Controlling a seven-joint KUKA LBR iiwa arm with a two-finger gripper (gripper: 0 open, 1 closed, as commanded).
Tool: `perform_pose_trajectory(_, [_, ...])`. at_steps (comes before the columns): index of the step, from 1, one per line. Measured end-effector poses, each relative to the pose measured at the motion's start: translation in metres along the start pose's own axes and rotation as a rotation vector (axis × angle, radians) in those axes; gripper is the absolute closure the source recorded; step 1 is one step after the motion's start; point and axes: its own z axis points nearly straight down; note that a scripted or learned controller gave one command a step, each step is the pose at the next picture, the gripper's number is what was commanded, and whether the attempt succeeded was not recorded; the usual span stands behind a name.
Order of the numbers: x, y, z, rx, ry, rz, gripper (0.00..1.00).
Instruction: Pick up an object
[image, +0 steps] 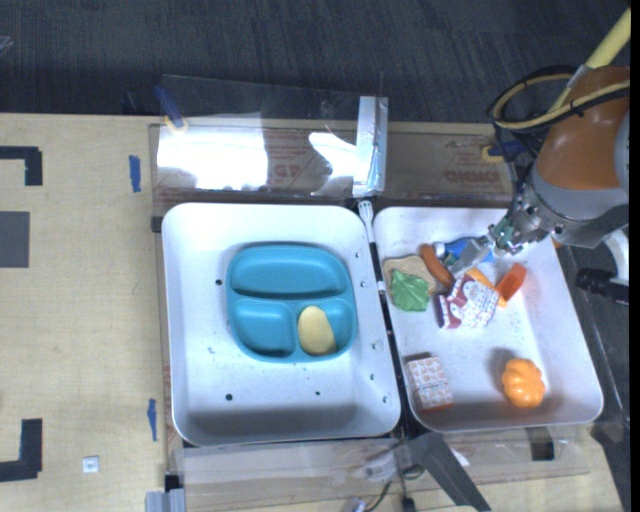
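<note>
A cluster of toy foods lies in the upper middle of the right bin: a green leafy piece on a tan slice of bread, a sausage just above it, a blue item too small to identify, a red-and-white packet and an orange-red piece at the cluster's right. The claw hangs low over the cluster's upper right edge, close to the blue item; how far its fingers are parted cannot be told at this scale, and nothing is visibly between them. The grey arm, with its orange band, reaches in from the right. Nearer the front of the same bin, well apart from the cluster, sit a small orange pumpkin and a patterned red-and-white box. The left bin holds a blue divided tray with a yellow lemon-like piece in its lower right compartment. Both bins rest side by side on the wooden bench, with a clear plastic panel behind them.
</note>
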Motion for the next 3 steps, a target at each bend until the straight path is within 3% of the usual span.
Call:
perform_pose_trajectory(1, [0.012, 0.006, 0.078, -0.014, -0.004, 0.339, 0.0])
perform_pose_trajectory(2, [0.012, 0.01, 0.063, -0.027, -0.005, 0.34, 1.0])
perform_pose_trajectory(3, [0.031, 0.073, -0.016, -0.007, 0.0, 0.556, 1.0])
